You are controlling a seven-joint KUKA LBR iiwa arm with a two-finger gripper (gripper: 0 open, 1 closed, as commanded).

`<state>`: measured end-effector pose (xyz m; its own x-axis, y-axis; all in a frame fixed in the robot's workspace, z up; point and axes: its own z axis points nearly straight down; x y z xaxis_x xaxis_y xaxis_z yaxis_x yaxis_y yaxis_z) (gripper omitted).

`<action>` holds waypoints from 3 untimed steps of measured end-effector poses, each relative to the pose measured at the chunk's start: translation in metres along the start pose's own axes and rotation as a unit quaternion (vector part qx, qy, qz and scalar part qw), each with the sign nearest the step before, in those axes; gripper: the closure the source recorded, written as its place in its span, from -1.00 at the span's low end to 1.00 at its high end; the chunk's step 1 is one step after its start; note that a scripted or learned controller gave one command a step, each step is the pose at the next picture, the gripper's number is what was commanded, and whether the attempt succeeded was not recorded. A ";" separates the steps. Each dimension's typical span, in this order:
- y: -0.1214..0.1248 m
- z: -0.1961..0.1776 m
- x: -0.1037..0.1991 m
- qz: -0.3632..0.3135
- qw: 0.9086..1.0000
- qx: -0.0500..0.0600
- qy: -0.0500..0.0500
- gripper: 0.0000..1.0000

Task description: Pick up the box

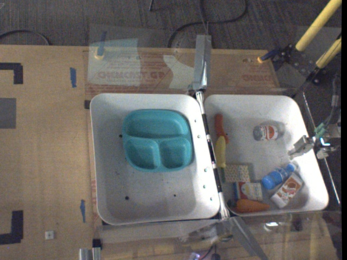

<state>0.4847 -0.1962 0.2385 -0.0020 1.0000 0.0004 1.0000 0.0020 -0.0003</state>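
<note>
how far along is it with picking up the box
Nothing looks done: the small box lies in the right bin, near its front wall beside the carrot. In hand: the end effector sits at the bin's right edge, apart from it. Left: reach, grasp, lift.

The end effector (303,144) hangs at the right bin's (241,103) right rim. Just below-left of it lie a blue bottle (277,177) and a tilted box (287,189); a small can (267,131) sits to its left. Far left, a teal divided tray (157,140) rests in the left bin (108,161)
</note>
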 end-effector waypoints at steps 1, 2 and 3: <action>-0.005 0.122 0.059 0.124 0.992 0.000 0.000 -1.00; -0.002 0.150 0.059 0.089 0.996 -0.005 -0.001 -1.00; -0.003 0.150 0.087 0.079 0.997 -0.005 -0.002 -1.00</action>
<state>0.4818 -0.1095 0.0883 0.1562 0.9877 -0.0029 0.9877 -0.1562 0.0104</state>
